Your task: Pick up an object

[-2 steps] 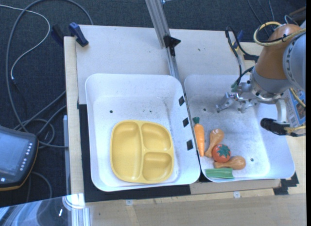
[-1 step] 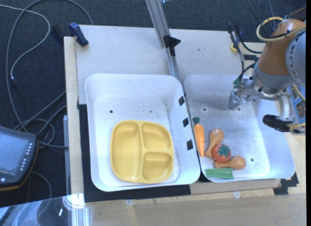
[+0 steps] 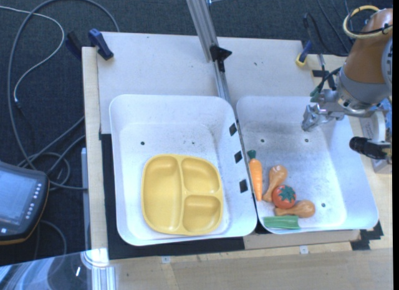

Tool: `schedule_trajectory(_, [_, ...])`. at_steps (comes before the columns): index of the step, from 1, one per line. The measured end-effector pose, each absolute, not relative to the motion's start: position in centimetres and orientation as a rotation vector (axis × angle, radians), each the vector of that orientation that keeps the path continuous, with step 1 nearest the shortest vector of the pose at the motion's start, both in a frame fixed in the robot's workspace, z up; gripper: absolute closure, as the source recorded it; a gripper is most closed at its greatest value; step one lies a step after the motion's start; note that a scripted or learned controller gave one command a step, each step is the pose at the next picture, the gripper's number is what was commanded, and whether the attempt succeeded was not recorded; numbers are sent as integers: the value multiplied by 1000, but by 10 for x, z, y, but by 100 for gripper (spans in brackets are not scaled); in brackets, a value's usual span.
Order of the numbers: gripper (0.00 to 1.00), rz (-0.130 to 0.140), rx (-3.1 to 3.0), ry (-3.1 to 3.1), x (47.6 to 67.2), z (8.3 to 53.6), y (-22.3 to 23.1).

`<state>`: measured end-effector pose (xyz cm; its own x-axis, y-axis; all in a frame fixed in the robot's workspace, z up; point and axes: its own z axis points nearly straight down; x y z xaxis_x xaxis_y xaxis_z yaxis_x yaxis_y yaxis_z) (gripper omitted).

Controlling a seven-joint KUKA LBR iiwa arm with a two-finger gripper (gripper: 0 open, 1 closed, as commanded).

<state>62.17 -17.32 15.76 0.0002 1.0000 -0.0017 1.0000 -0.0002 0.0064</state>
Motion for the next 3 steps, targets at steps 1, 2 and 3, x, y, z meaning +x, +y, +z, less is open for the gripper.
schedule_trajectory(1, [100,7,2214,2220,625,206,-164])
schedule_trajectory(2, [100,7,2214,2219,618,262,-159])
schedule_trajectory(3, [100,2,2217,2230,607,266,-115])
